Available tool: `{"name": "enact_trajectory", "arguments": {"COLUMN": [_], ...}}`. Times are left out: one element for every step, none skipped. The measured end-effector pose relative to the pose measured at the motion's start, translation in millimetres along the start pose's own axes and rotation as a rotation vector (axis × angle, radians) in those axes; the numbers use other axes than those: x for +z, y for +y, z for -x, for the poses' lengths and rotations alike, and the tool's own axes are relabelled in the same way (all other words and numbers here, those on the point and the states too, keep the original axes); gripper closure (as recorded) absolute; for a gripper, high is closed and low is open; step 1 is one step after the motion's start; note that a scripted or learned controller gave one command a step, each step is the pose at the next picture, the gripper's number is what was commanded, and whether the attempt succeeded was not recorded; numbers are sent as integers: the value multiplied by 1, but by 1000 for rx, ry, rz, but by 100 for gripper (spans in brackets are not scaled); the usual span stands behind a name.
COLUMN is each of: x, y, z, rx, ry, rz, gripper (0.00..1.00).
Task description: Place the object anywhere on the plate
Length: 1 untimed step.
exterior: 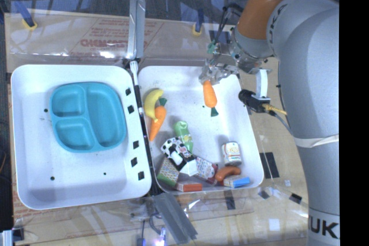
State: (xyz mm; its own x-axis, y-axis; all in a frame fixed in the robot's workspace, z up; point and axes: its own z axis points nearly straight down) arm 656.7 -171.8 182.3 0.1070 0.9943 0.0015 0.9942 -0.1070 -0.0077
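1. The gripper is over the upper part of the right bin, near its back wall.
2. A carrot hangs directly below the gripper, its upper end between the fingers; the gripper is clamped on it.
3. The carrot is close to upright, orange body above and green tip at the bottom, pointing toward the bin floor.
4. The green tip is next to a dark shadow on the bin floor; contact with the floor cannot be determined.
5. The plate is blue with three compartments and lies in the left bin. It is well apart from the gripper and carrot, beyond the divider between the two bins.
6. A banana and a second carrot lie together at the left wall of the right bin.
7. A green bottle lies near the centre of the right bin, below and left of the held carrot.
8. A cow toy, a small can and several small packs are grouped along the front edge of the right bin.
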Motion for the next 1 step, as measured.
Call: {"name": "enact_trajectory", "arguments": {"x": [-27], "y": [-11], "z": [-80], "rx": [11], "ry": [-1], "rz": [3], "gripper": [100]}}
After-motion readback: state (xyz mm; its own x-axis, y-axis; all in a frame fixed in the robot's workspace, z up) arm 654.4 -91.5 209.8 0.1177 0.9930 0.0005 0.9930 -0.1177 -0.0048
